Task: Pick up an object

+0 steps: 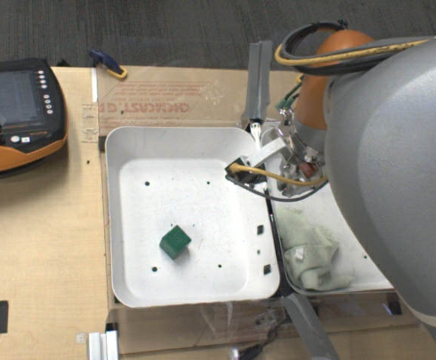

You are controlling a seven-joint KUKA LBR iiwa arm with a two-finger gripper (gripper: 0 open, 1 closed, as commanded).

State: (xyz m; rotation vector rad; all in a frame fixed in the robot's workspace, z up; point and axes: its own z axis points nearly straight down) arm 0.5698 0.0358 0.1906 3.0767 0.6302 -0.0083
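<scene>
While the green cube (175, 242) sits on the white floor of the left bin (113, 223), lower-middle & turned a bit vs. the walls, it stands alone, clear of every wall. Small black dots (148, 184) & marks speckle the floor around it. Gripper (299, 165) hangs well apart from the cube, up by the bins' shared wall near the far corner, approx. over the edge of the right bin (368, 282). It's tucked under the wrist, so can't tell if it's spread or pressed together. Pale crumpled cloth (317, 253) lies in the right bin, just below the gripper in view, beside the big grey arm (398, 163) w/ its orange band (338, 47) up top. Outside the bins, on the counter (37, 238): cardboard sheet (157, 103) w/ red lettering behind the left bin, blue-yellow clamp (109, 64) at its far-left corner, teach pendant (11, 118) w/ orange trim at far left.
</scene>
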